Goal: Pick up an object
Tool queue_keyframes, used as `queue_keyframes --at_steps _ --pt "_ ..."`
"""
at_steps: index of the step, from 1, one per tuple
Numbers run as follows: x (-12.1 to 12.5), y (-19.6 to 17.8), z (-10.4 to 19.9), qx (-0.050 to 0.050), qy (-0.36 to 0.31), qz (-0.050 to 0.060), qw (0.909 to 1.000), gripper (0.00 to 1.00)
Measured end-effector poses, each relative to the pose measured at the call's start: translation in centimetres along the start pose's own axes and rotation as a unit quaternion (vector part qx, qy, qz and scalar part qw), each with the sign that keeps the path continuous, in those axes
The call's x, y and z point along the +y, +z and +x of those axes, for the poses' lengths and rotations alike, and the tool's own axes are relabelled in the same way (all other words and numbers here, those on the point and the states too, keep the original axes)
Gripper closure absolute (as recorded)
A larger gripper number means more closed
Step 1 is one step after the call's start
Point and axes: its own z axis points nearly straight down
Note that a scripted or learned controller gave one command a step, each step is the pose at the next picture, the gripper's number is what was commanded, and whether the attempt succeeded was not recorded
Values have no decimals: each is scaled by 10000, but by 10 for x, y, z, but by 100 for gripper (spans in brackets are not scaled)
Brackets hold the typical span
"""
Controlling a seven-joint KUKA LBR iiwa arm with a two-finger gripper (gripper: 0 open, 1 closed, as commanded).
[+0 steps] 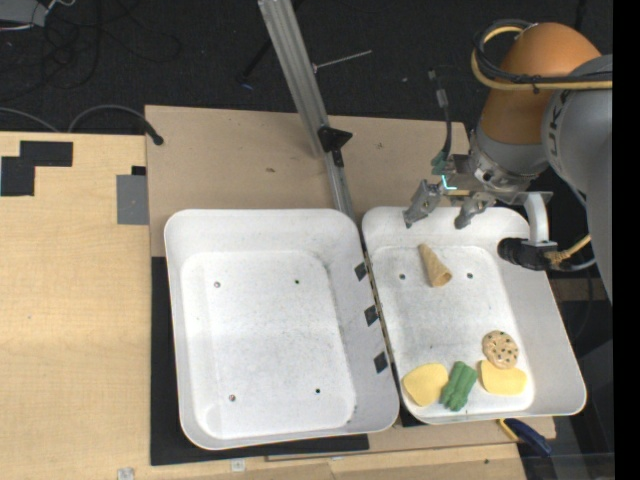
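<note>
Gripper (446, 208) hovers with fingers spread and empty at the right bin's (540, 313) far rim; the cone (434, 265) lies just nearer the camera, its long axis pointing back toward it.

Two bins are sitting side by side; the right bin (520, 298) is holding a cone (435, 265) near its far end. A cookie (500, 348) and three other pieces are lying together at its near end.

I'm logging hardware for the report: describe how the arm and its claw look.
The arm is grey, with a rounded orange band above the wrist and black cables looped over it. Its claw has two thin dark grey fingers beneath a metallic wrist, where a small teal light glows.
</note>
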Motion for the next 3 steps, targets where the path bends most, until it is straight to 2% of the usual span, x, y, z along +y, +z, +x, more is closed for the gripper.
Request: queue_keyframes --at_steps 1,2,3 --pt "1 -3 0 -7 -11 -23 10000 0" --pt "-1 62 3 -2 -6 7 10000 0" --pt "0 113 4 -10 -10 -25 10000 0"
